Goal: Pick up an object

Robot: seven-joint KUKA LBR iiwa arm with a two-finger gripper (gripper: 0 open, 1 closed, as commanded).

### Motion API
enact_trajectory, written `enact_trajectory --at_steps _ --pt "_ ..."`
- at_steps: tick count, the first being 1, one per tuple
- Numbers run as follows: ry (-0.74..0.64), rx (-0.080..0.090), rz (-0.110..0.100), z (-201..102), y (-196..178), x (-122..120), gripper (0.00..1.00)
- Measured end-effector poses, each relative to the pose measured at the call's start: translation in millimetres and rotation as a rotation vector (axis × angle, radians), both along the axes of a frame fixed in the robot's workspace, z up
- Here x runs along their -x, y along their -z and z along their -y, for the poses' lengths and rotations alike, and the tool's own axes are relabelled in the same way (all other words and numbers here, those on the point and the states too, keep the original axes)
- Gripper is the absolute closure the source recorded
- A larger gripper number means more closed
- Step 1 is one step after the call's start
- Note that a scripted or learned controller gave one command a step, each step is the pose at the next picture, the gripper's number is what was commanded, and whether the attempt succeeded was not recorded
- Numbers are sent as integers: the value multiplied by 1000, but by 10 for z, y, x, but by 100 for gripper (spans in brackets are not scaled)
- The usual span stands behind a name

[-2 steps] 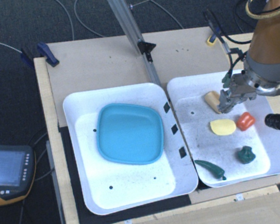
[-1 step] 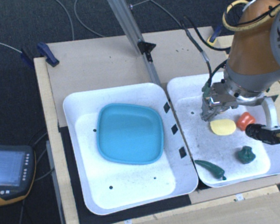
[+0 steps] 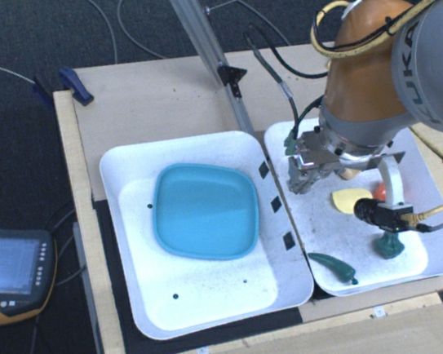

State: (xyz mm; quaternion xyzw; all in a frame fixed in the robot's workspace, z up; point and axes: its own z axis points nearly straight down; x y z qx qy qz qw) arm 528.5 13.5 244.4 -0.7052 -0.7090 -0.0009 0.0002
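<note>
Hand: hand (image 3: 307,169) sits low over the upper-left part of the right bin (image 3: 440,259), close to the divider; whether its fingers are apart or together, cannot tell from this slant.
Candidates: yellow piece (image 3: 349,199) just right of and below the hand; green pepper-like item (image 3: 334,265) near the bin's lower-left; teal object (image 3: 389,246) lower right; something red (image 3: 379,190) partly hidden.
Left bin: blue plate (image 3: 206,211) lies flat in the left bin (image 3: 130,227), well apart from the hand.
Doing it well: judgement only, shift toward the yellow piece, centre over it, descend straight, keep off the bin wall.
Arm pose: wrist bent down, orange band (image 3: 362,44) at upper right, cables trailing.
Desk: desk (image 3: 152,100) bare above bins.
</note>
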Motion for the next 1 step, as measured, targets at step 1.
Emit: enact_trajectory --at_steps 1 --pt "1 0 0 -533 -75 69 100"
